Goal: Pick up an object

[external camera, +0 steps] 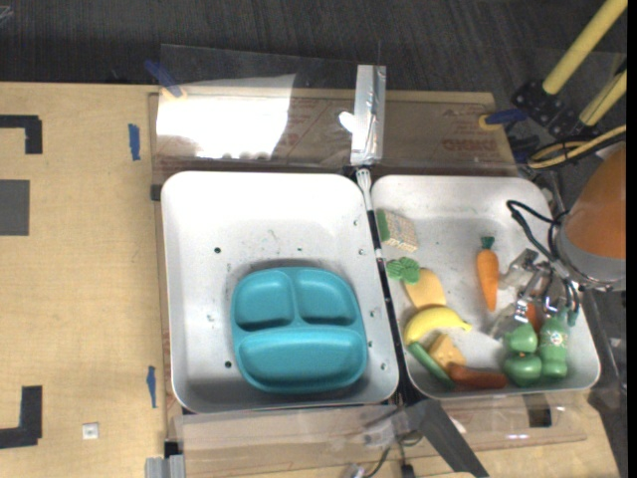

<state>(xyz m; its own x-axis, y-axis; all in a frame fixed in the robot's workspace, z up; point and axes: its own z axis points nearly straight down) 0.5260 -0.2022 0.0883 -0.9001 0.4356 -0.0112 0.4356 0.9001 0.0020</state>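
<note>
On your left, the left bin point(189, 267) carries a teal divided tray point(297, 329), which lies flat against the bin's near edge, its two small compartments toward the far side and the long one toward you.

Move across the shared wall and you reach the right bin point(448, 192). Along its left edge you see a small pale card-like piece point(400, 231) near the far left corner, then a green leafy bit point(403, 267), and just below it a yellow-orange piece point(426, 290). A banana point(435, 321) curves beneath that, touching it. At the near edge, a green pod point(428, 360) and a brown-red sausage shape point(478, 375) lie side by side, with a yellow block point(447, 347) between them and the banana.

Further right, an orange carrot point(487, 277) stands apart in the middle of the bin, its green tip pointing to the far edge.

In the near right corner you find a cluster of green toy vegetables point(530, 355). The gripper point(528, 302) is low over this cluster, just beside the carrot, and the arm point(597, 217) enters over the bin's right edge. Metal parts and cables crowd the fingers, so you cannot tell how wide they are, nor whether anything sits between them.
</note>
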